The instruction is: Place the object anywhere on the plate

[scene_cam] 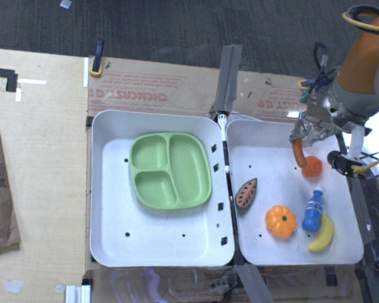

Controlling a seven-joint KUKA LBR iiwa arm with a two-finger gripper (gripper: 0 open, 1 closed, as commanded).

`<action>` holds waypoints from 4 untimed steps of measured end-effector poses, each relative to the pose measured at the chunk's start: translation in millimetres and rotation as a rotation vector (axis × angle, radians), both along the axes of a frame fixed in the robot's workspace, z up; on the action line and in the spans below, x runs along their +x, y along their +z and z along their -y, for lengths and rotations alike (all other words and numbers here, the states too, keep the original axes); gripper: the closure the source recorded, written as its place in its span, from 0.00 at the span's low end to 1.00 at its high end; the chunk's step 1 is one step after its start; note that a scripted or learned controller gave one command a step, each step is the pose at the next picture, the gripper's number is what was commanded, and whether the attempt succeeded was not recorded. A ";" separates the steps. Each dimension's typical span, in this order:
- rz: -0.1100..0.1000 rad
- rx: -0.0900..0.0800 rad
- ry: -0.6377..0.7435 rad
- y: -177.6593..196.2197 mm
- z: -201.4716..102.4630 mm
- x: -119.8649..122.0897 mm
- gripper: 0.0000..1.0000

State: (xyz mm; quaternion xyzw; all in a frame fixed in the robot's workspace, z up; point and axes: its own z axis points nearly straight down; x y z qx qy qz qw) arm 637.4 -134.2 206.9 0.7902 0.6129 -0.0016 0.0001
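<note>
At three o'clock, one white bin (254,246) held one orange carrot-like object (303,160) under my jaws (305,137), grip unclear; one pumpkin (281,221), bottle (313,211), banana (323,233), melon slice (245,193). One green plate (170,170) sat at nine.

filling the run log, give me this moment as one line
gripper: over right bin, orange carrot-like toy hanging beneath, grasp unclear | plate: left bin, bare | placement: not yet done

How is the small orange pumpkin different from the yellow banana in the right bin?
The pumpkin is round and orange with a green stem; the banana is long, curved and yellow. The pumpkin stands apart, while the banana lies beside the blue bottle. Both rest in the right bin.
</note>
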 end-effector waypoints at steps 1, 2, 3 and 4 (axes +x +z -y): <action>-0.001 0.002 0.053 -16.2 -80.4 -45.0 1.00; -0.001 0.001 -0.077 -16.3 -176.7 3.7 1.00; -0.001 0.000 -0.077 -16.2 -176.5 3.8 0.00; -0.003 -0.002 -0.075 -7.9 -175.6 3.8 1.00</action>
